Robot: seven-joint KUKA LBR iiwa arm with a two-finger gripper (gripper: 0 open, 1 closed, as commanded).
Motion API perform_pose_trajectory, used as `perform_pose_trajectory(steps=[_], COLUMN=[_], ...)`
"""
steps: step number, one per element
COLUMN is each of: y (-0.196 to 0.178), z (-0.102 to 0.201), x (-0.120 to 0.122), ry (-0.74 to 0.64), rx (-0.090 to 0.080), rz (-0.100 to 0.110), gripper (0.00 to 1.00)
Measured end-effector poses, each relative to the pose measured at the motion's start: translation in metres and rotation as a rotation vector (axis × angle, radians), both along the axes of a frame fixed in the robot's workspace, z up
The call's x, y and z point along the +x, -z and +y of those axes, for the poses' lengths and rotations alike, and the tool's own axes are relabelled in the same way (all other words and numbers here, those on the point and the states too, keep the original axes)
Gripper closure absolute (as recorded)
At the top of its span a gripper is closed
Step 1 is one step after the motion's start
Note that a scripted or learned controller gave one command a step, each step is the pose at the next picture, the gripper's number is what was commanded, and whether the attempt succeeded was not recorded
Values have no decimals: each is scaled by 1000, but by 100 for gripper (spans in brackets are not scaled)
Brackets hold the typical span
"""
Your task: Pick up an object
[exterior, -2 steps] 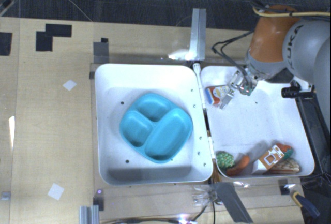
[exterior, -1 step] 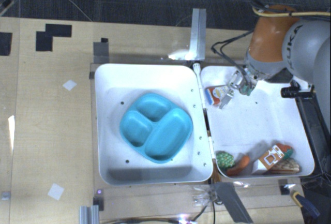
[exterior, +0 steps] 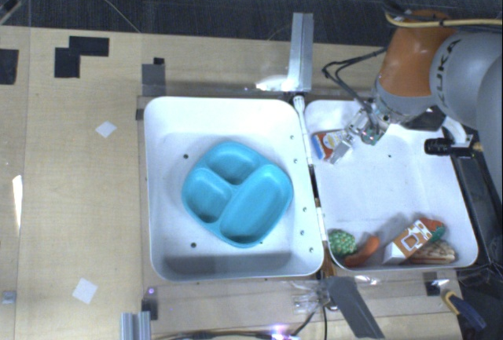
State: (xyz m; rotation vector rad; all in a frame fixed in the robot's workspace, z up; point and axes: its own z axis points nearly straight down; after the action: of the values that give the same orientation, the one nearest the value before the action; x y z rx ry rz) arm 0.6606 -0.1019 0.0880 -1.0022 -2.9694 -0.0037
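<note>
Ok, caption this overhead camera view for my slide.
Gripper reaches a small object in the right bin; blue tray in left bin.

arm: grey with orange band, reaching in from the right | wrist: angled down and leftward | gripper (exterior: 339, 150): metallic two-finger, low, pointing left

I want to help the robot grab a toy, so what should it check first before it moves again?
1. Gripper is inside the right bin: ok, near the bin's upper left corner.
2. A thing lies close by to grab: ok, a small red and blue item sits right beside the gripper.
3. That item is between the fingers: cannot tell, too small and blurred.
4. Other toys out of the way: ok, the green toy, orange toy and the pile lie along the bin's near wall.
5. Blue divided plate in the left bin: ok, apart from the arm.
</note>
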Motion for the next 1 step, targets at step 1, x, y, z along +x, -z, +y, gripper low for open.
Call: perform_pose_trajectory(steps=[1], y=[0], z=[5], x=[0], ry=[45], rx=[-6], rz=[0], gripper=[0])
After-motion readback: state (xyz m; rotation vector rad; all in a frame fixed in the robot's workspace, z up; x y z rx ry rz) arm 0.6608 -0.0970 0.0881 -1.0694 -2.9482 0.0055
